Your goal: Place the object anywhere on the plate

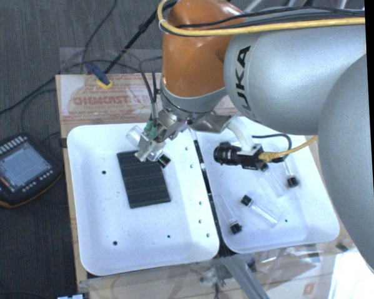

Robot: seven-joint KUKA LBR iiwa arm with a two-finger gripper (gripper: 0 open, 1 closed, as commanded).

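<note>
A grey KUKA arm (283, 78) with an orange band (197, 42) reaches in from the right over two shallow white bins on the table (78, 98). Its pincer (151, 152) hangs low over the upper middle of the left bin (98, 244), right at the top edge of a dark, ribbed rectangular plate (143, 179). Whether the pincer is spread or closed cannot be told from this angle, and no object can be made out between its tips. A small black piece (164, 159) sits just beside the pincer's tip, at the plate's upper right corner; it is too small to tell whether it touches either of them.

The plate lies flat, its long axis running from the far side of the bin toward the near side, tilted slightly to the right at the near end.

In the right bin (316, 226) lie three small black blocks: one (245, 201) near the middle, one (235, 227) toward the near edge, and one (292, 181) further right. A clear tube (264, 213) rests between them. A black cylindrical part (237, 155) with a yellow cable (287, 152) hangs above that bin.

A handheld control pendant (19, 170) lies on the floor left of the table.
</note>
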